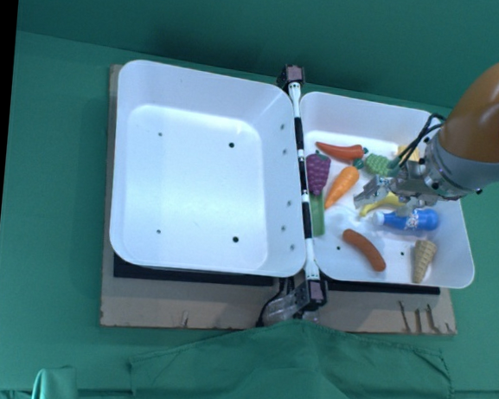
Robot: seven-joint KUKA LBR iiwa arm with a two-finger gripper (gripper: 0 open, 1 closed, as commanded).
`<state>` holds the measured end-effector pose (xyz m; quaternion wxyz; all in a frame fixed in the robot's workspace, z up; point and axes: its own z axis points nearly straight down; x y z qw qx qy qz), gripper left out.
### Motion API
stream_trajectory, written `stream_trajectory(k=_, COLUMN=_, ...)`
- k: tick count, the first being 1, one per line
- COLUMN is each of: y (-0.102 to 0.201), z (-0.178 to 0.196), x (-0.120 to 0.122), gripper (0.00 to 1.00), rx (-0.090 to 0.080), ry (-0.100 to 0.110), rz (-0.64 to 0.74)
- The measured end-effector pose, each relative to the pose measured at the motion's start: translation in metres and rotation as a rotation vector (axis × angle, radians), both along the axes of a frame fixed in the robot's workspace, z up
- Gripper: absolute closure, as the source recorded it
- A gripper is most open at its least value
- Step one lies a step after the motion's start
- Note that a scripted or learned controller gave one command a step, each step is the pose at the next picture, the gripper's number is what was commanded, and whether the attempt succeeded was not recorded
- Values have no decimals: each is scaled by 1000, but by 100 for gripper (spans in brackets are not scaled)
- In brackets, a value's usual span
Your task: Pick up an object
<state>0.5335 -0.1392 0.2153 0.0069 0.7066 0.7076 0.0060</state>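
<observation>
Camera view shows the gripper [377,193] low in the right bin [451,271], above a yellow banana [379,203] beside the blue bottle [411,221]; I cannot tell its state; the reach seems in hand, and next it must close and lift.

The worktop [52,177], covered in flat green cloth, carries a brown cardboard sheet [149,307] near its middle, and a rumpled fold of loose green fabric [303,377] lies at six o'clock, overlapping the cardboard's near edge. On the cardboard rest a thin black mat [191,275] and, over it, two shallow white plastic bins touching side by side. The larger left bin [146,90] sits toward nine o'clock and the smaller right bin [456,269] toward three o'clock.
</observation>
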Motion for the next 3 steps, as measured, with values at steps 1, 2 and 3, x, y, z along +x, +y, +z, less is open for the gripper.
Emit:
stream_trajectory(k=1, y=-2, z=9, x=-1, gripper=100, rx=-3, ry=1, rz=-5)
stream_trajectory(k=2, y=0, z=72, x=7, gripper=100, rx=-2, ry=8, rz=-4)
stream_trajectory(k=3, y=3, z=122, x=2, gripper=100, rx=-2, ry=8, rz=-4)
